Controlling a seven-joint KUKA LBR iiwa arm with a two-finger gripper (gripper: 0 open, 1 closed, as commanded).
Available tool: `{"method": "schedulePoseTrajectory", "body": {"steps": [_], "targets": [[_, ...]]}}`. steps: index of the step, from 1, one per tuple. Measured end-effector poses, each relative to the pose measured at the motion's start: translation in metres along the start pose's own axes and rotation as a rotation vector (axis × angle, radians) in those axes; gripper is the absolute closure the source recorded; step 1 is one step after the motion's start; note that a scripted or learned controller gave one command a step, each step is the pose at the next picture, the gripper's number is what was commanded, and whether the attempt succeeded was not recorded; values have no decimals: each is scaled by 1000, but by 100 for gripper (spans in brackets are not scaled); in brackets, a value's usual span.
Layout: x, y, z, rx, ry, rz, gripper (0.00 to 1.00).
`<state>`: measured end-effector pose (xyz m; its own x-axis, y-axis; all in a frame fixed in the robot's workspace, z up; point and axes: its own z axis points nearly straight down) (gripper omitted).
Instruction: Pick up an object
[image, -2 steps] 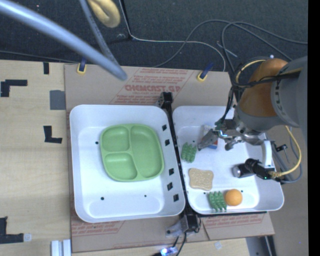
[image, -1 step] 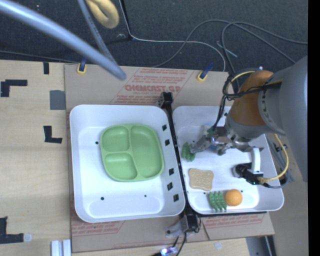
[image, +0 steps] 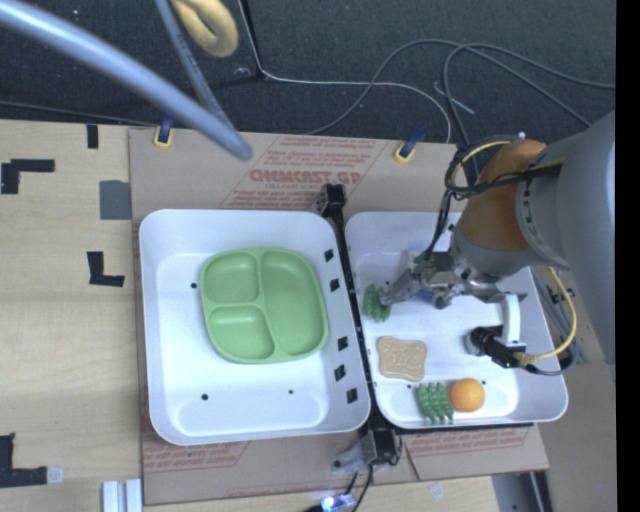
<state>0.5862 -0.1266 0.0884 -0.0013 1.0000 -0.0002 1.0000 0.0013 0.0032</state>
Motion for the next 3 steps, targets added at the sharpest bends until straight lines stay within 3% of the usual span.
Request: {"method": "schedulePoseTrajectory", "body": {"steps": [1,3], "targets": [[3,3,-13,-7,4,-2,100],[10,8,-118,-1,-1,0,100]]}}
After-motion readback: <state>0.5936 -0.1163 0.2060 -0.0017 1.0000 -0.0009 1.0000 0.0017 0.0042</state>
